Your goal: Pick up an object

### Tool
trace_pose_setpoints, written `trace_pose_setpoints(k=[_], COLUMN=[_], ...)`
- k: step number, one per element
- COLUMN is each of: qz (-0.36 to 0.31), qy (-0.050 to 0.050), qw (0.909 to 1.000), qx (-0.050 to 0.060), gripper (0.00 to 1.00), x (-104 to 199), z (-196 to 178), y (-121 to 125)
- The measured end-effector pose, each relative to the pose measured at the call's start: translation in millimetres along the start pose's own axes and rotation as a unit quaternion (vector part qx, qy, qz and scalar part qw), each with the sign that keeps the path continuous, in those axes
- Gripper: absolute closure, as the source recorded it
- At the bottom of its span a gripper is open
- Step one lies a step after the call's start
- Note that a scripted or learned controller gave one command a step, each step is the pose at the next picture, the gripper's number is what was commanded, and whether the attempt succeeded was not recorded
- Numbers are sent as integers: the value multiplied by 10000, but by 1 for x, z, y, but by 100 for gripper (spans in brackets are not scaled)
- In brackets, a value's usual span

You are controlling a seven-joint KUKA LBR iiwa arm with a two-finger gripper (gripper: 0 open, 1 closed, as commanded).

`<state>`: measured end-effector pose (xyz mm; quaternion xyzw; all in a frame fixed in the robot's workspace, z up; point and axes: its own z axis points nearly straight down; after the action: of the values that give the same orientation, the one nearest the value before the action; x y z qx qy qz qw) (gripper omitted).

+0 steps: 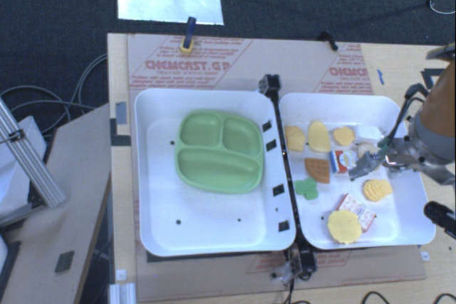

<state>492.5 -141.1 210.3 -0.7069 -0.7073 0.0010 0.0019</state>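
Over the right bin [410, 224], the claw [367, 164] hung, its opening impossible to tell, best lowered squarely onto the red-and-white packet [343, 159].

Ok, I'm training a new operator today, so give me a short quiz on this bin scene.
1. True or false: the green tray lies in the right bin.
2. Which item is nearest the front edge of the right bin? A) green clover B) yellow disc C) brown wedge
3. From which side does the gripper reach in?

Key: 1 false; 2 B; 3 the view's right.
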Motion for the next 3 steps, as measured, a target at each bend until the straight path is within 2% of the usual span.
trace_pose_setpoints(k=[1,2,3], qz=[-2,-1,0], qy=[3,5,2], qw=[10000,10000,10000], qx=[0,4,-6], gripper=[0,0,0], x=[3,7,7], z=[43,105,128], y=[3,7,7])
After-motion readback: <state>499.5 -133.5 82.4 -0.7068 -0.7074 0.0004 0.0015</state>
